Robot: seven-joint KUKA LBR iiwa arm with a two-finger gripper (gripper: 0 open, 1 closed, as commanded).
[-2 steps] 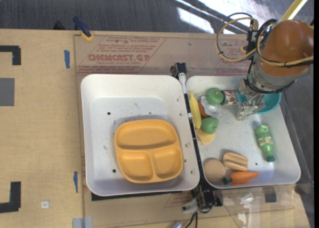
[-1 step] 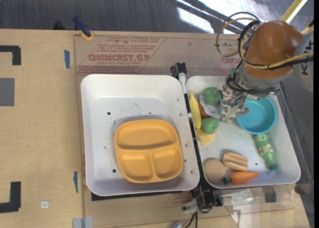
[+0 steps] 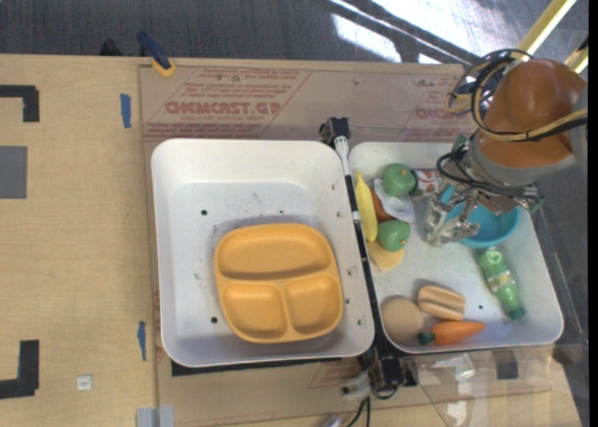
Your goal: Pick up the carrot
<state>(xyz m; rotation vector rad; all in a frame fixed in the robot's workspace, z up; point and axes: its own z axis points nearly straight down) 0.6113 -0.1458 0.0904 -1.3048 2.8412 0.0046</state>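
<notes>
Table (image 3: 75, 229) carries two white bins side by side: the left bin (image 3: 187, 182) holds an orange sectioned tray (image 3: 278, 279), and over the right bin (image 3: 542, 304) hangs the arm (image 3: 528, 117) with its tool (image 3: 447, 227) above a blue bowl (image 3: 493, 225), nothing visibly between its fingers, though whether they are spread or closed cannot be told. Carrot (image 3: 456, 331) lies at the right bin's near edge, well apart from the tool, just beside a bread roll (image 3: 440, 301) and a potato (image 3: 402, 319), with a green bottle (image 3: 501, 280) nearby.

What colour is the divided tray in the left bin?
The divided tray is yellow-orange, clearly seen in the camera view.
</notes>
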